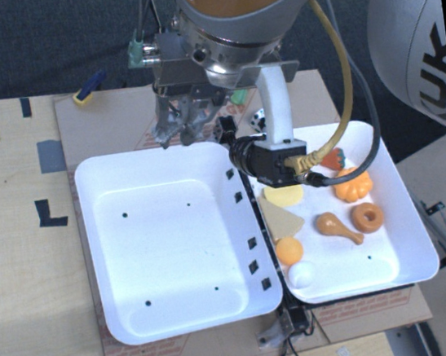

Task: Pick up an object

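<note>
Camera view: claw (186, 130) hangs at 12 o'clock above the left bin (99, 231), fingers' state unclear; toy food sits in the right bin (407, 229).

Two bins side by side on desk (21, 267). Right bin (412, 262) holds doughnut (368, 217), drumstick (336, 228) left of it (touching), egg (301, 275) at front-left corner.

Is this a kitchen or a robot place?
Most likely a robot lab, not a kitchen. A big grey arm reaches over two white bins on a wooden bench, and the food in the right bin, like the donut, looks like toys.
</note>
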